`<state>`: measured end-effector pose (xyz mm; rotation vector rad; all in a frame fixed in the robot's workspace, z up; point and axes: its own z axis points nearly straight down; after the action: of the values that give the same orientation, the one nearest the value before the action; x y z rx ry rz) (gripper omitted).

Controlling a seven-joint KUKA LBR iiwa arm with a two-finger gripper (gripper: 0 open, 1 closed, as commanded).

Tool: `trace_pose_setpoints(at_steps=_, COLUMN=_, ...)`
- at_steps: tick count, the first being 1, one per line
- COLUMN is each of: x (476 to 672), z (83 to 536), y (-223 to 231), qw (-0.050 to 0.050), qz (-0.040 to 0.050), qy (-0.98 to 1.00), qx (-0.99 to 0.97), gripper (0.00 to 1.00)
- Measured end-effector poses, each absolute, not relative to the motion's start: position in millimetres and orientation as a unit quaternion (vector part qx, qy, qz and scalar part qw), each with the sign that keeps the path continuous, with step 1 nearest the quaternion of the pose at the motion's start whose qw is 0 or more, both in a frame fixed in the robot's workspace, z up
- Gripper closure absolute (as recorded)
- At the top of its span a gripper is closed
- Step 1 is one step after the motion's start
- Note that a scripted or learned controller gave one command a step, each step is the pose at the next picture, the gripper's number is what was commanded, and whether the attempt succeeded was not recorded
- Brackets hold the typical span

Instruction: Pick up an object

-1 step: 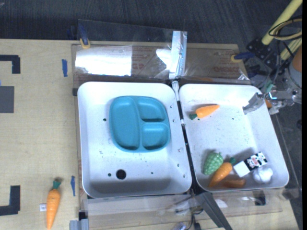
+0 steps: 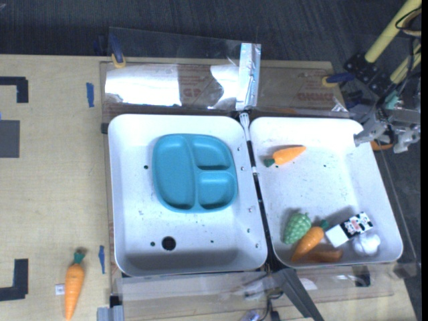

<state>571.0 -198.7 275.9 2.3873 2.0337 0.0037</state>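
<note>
- Where the wooden bench [image 2: 47, 199] runs bare along the left of the frame, a toy carrot [image 2: 73, 283] with a green top lies at the lower left, outside both bins.
- Left of centre sits the left bin [image 2: 127, 239]. A blue divided plate [image 2: 195, 171] lies flat in its upper middle, and a small black dot [image 2: 168, 243] shows near its lower edge.
- Above that bin, at the top centre, a clear shiny sheet [image 2: 180, 79] stands along the back of the bench.
- Right of centre is the right bin [image 2: 328, 179], touching the left bin along their shared edge.
- In its upper left corner a second orange carrot [image 2: 287, 155] lies alone, well apart from the rest.
- At its lower edge a cluster is packed together: a green knobbly toy [image 2: 296, 227], then a third carrot [image 2: 309, 241] leaning against it, with a brown piece [image 2: 328, 254] just beneath.
- Further right in the cluster lie a black-and-white toy [image 2: 354, 226] and a white rounded piece [image 2: 366, 245], touching each other.
- At the right edge of the frame, the gripper [image 2: 391, 131] hangs above the upper right corner of the right bin, well apart from every object. Whether it is open or closed cannot be told, and nothing is seen in its grasp.
- A yellow rod [image 2: 394, 25] slants across the upper right corner.
</note>
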Motion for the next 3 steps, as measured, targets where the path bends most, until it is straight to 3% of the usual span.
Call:
trace_pose_setpoints(at_steps=1, x=571.6, z=285, y=-198, qw=0.003, qz=0.0008, qy=0.649, qx=0.76, gripper=1.0)
trace_pose_setpoints(at_steps=2, x=571.6, z=285, y=-198, qw=0.003, qz=0.0003, qy=0.649, qx=0.76, gripper=0.0)
trace_pose_setpoints(at_steps=3, x=623.3, z=193, y=-141, qw=-0.003, qz=-0.0013, qy=0.69, qx=0.724, gripper=0.0)
